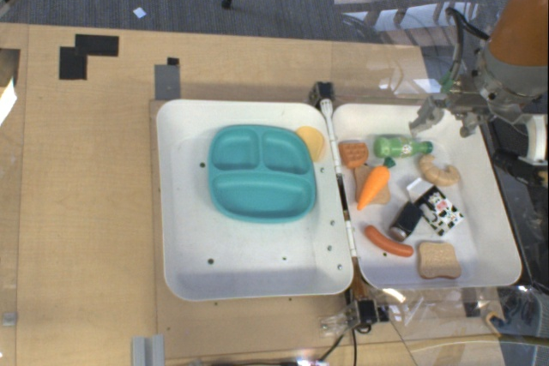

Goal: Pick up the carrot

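Observation:
The orange carrot [372, 184] with a green top lies in the right bin [497, 219], near its left wall, tip pointing down-left. My gripper [446, 122] hangs over the bin's upper right part, up and to the right of the carrot and well apart from it. Its two fingers are spread, so it is open with nothing between them.
Around the carrot lie a green bottle [401, 147], a brown waffle [352, 153], a pale croissant [439, 174], a black can [407, 219], a spotted box [442, 213], a red sausage [389, 241] and a bread slice [438, 260]. The left bin [184, 261] holds a teal divided plate [260, 171] and a yellow disc [310, 141].

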Tool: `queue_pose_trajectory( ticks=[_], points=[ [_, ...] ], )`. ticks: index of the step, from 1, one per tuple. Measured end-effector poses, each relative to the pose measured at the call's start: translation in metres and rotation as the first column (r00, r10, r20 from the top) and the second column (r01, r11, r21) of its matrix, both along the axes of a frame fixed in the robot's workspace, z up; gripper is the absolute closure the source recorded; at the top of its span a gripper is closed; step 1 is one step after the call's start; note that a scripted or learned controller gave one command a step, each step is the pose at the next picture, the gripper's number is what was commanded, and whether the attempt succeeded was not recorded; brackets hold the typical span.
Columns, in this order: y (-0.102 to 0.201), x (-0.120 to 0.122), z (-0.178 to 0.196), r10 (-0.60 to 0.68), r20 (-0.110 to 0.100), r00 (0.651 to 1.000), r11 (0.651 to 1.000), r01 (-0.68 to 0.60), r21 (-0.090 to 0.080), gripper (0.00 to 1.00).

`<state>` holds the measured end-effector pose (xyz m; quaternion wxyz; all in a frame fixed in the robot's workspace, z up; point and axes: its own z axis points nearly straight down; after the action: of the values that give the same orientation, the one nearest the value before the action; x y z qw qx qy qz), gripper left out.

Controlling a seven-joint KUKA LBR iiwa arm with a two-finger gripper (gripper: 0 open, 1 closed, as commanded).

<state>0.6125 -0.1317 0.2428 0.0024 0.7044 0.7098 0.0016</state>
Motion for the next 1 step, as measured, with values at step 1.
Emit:
queue_pose_trajectory(
  ticks=[1],
  points=[
    [0.0386,-0.0682,-0.1062,-0.040,-0.012,0.999,0.999,0.041,0.004,0.00]
  ],
)
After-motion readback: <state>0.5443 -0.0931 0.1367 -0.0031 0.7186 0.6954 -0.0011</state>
